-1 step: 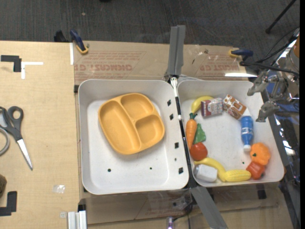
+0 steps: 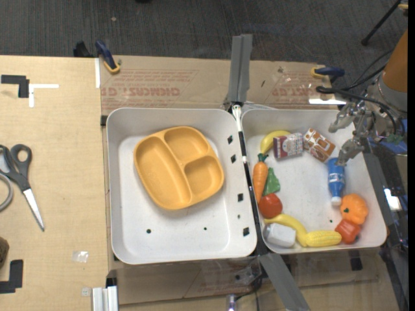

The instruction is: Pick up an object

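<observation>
You have the blue bottle [image 2: 335, 181] in the right bin [image 2: 305, 203], its long axis running near to far with the white cap nearest, and just past its far end the hand [image 2: 350, 135] hangs spread-fingered, holding nothing.

Arm [image 2: 397, 70]: cut off by the right edge; only the orange band and wrist show.
Gripper [image 2: 345, 138]: finger state too small and cluttered to tell.
Scissors [image 2: 19, 180]: one handle loop cut by the left edge.
Dark object [image 2: 3, 251]: cropped at the left edge, unidentifiable.
Carton labels [image 2: 288, 146]: print too small to read.
Banana [image 2: 272, 138]: lower end hidden behind the carton.
</observation>
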